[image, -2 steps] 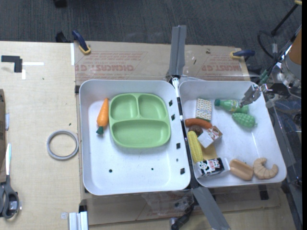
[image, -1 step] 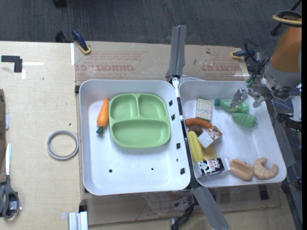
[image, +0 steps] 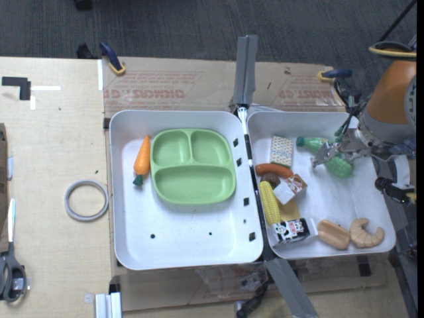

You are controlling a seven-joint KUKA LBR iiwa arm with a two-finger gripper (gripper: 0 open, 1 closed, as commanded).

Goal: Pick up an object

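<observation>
Jaws hang low over the far right part of the right bin (image: 391,238), right at a green toy (image: 342,167); from where I stand I cannot tell whether they are parted or closed. On the bench (image: 53,151) at the left lie one pair of scissors (image: 10,270) and one grey ring (image: 86,199). The left bin (image: 185,244) holds two things: one orange carrot (image: 141,156) just beside one green plate (image: 193,165) with three compartments. In the right bin I count one speckled packet (image: 281,150), one sausage (image: 273,169), one corn cob (image: 269,203), two small cartons (image: 291,230), one bread roll (image: 333,234) and one croissant (image: 366,233). The green toy is lumpy, rounded and bright, lying on the bin floor.
</observation>
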